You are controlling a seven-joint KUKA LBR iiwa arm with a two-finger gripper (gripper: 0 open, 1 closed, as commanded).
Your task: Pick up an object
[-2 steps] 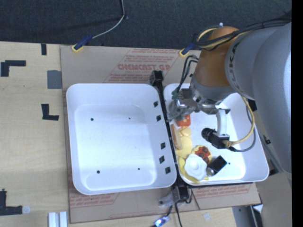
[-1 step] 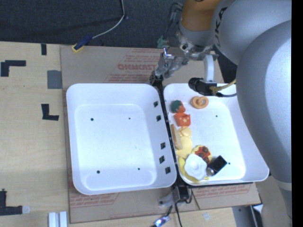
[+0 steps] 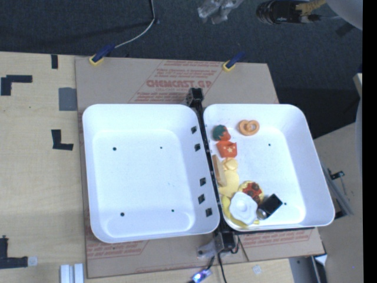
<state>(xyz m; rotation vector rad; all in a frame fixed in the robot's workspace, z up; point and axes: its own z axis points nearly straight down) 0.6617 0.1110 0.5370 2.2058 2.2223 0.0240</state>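
White cup [image 3: 241,206] and black block [image 3: 270,204] in the right bin [image 3: 294,158] (gripper [image 3: 219,7] blurred, finger state unclear).

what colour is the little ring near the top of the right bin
Orange; the ring shows in the camera view.

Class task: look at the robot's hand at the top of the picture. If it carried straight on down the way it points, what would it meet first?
The blurred hand hangs above dark floor beyond the brown cardboard sheet. Straight down, it would probably meet that floor first, not the white bins; depth is unclear from this slanted view.
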